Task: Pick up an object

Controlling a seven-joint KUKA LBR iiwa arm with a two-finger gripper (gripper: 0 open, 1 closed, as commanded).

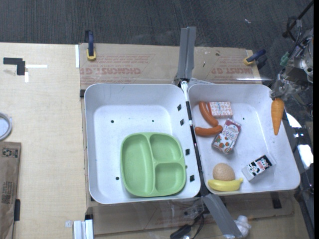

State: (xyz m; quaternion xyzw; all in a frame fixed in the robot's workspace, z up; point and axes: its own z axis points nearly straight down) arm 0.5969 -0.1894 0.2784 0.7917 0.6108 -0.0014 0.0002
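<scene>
Your tool (282, 94) up at right bin (249, 89) far-right rim, carrot (276, 114) hanging point-down right under it. Looks pinched at top, clear of bin floor. Pick seems done; you just need secure carry.

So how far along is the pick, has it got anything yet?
Looks mostly done: the gripper is over the right bin's right rim with the carrot hanging point-down from its fingers, seemingly lifted. The sausages, cartons, egg and banana lie untouched. Left: keep hold and carry it clear.
</scene>
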